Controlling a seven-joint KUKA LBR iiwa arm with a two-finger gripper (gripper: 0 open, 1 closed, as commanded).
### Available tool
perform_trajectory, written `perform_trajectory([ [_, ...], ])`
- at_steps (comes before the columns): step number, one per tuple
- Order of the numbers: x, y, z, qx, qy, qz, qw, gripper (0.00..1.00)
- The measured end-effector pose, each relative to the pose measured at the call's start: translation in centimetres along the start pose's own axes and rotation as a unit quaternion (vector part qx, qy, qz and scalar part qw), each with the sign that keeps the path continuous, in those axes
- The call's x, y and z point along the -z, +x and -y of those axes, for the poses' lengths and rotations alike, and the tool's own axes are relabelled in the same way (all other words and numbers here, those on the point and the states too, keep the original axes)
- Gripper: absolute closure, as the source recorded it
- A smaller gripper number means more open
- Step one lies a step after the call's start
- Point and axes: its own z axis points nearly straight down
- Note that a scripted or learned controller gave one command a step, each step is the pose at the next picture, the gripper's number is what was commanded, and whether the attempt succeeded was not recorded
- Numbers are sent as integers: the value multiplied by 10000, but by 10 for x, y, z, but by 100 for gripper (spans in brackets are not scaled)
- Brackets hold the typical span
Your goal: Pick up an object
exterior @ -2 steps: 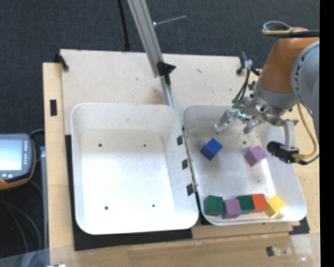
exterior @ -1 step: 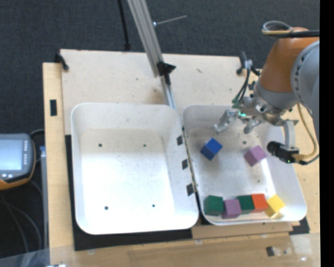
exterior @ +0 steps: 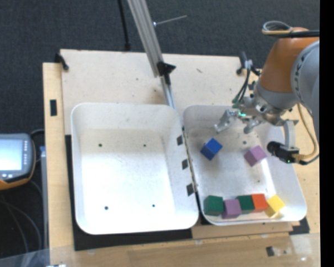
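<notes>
My gripper (exterior: pixel 235 123) hangs over the back of the right bin (exterior: pixel 286 188), its two fingers spread apart with nothing between them. A blue cube (exterior: pixel 211 148) lies just below and left of the fingers. A purple cube (exterior: pixel 255 155) lies below and right of them. Along the bin's front wall sits a row of blocks: a dark green one (exterior: pixel 214 204), a purple one (exterior: pixel 232 207), a green one (exterior: pixel 246 203), an orange one (exterior: pixel 259 202) and a yellow one (exterior: pixel 275 204).
The left bin (exterior: pixel 78 149) stands beside the right one, their walls touching in the middle. A slanted metal pole (exterior: pixel 150 43) rises from the back of the bench near the bins' junction. A small screen device (exterior: pixel 8 156) sits off the bench at far left.
</notes>
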Motion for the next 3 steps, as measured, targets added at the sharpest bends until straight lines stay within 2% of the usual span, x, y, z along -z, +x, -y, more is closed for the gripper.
perform_trajectory([
  [1, -2, 27, -36, 85, -5, -4, 10000, 0],
  [2, -72, 43, 0, 52, 53, -4, 10000, 0],
  [3, -34, -11, -12, 38, -11, 17, 10000, 0],
])
